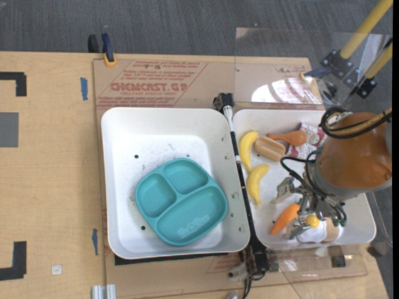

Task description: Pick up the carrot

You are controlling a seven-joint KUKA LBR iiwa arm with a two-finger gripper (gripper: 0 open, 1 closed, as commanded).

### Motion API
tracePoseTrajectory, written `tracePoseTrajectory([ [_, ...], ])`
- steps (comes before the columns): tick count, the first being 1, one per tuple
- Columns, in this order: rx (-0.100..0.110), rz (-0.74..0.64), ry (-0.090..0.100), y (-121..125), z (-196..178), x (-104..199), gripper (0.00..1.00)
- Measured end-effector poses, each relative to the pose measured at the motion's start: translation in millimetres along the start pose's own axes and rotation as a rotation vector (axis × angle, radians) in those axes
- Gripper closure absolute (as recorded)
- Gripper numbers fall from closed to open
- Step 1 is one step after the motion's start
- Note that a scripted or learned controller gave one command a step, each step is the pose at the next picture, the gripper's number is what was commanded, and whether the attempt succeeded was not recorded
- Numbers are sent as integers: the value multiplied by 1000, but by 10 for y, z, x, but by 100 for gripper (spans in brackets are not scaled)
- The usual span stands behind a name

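Note:
An orange carrot (283, 219) lies at a slant near the front of the right bin (365, 229), its thin tip pointing to the front left. My gripper (305, 213) is low in that bin, right at the carrot's thick upper end and touching or nearly touching it. The wrist with its orange band (355, 161) and looping black cables covers the bin's right half and hides part of the gripper.
Two yellow bananas (247, 148) (256, 182) lie along the right bin's left wall. A tan bun (270, 147), an orange-brown piece (290, 137) and a packet (309, 132) sit at the back. A white item (319, 232) lies under the gripper. A teal divided plate (181, 201) lies in the left bin (124, 136).

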State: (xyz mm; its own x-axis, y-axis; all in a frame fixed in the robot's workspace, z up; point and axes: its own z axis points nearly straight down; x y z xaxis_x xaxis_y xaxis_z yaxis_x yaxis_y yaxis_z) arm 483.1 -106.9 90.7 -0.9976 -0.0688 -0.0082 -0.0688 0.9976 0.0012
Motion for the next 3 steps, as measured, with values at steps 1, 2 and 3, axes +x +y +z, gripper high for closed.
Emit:
tracePoseTrajectory([
  [1, 3, 8, -35, -1, -128, -85, 100],
  [2, 3, 8, -33, 1, -123, -81, 0],
  [3, 6, -275, -15, -7, 2, -60, 0],
])
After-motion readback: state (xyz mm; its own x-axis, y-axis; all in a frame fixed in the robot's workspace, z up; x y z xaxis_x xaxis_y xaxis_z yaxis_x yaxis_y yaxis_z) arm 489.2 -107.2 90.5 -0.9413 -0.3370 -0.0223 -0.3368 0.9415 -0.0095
